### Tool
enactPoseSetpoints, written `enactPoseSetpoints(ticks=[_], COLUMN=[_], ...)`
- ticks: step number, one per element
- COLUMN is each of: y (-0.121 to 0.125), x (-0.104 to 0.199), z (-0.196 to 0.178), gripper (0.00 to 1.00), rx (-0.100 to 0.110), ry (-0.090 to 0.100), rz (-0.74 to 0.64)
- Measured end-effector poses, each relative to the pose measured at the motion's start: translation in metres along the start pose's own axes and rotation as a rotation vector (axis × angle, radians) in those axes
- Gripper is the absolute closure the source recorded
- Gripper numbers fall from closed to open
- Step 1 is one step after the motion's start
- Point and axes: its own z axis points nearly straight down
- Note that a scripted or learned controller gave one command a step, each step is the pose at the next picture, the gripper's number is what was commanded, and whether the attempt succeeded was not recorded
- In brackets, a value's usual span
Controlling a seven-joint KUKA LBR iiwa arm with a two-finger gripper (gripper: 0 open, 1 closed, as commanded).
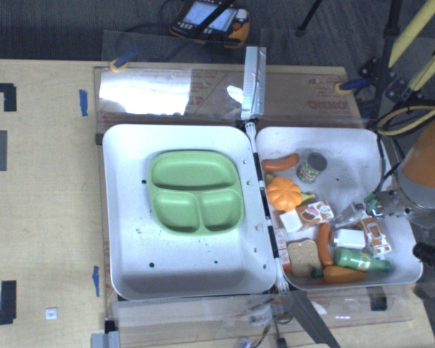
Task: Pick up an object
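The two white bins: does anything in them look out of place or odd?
Nothing looks damaged or spilled. The left bin holds a green divided tray, set straight. The toy foods lie jumbled in the right bin, some overlapping, such as the green bottle across a carrot.

Looking down from high above the surface [43, 194], tilted a bit. Far enough back to take in both white bins [123, 216] side by side, plus floor past the far edge.

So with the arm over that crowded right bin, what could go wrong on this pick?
The toys are packed tight: the green bottle lies against the carrot and small cartons, so the gripper might nudge neighbours or catch two. Things near the right bin wall leave little room. The pumpkin could roll away.
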Motion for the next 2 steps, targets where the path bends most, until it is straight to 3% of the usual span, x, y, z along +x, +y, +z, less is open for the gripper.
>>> enactPoseSetpoints(ticks=[1,2], y=[0.000,0.003], x=[-0.003,0.071], z=[-0.010,-0.098], gripper=[1.00,1.00], rx=[-0.003,0.011], ry=[-0.007,-0.006], rz=[0.005,0.127])
